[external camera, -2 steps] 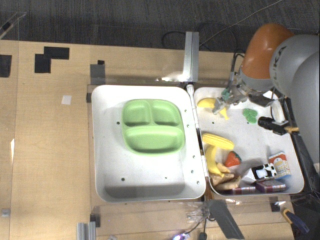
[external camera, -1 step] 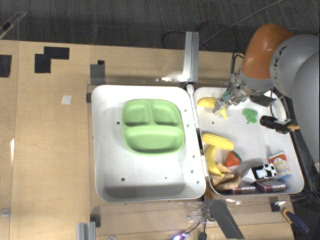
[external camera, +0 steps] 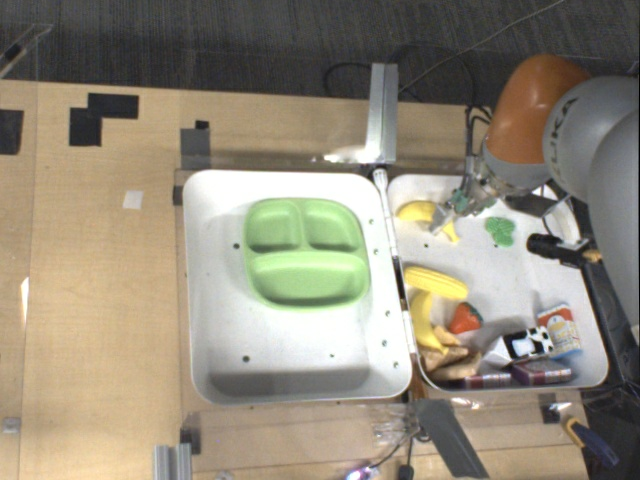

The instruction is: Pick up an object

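The claw (external camera: 452, 208) hangs low over a small banana (external camera: 420, 211) in the right bin (external camera: 600, 368); whether it is spread, I cannot tell. No writing is readable.

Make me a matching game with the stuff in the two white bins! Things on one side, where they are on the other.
Things:
1. green divided plate
2. small green toy
3. gripper
4. red toy

Places:
A. right bin, far part, right of the gripper
B. over the small banana at the right bin's far left
C. middle of the left bin
D. right bin, beside the big bananas

Pairs: 1-C, 2-A, 3-B, 4-D
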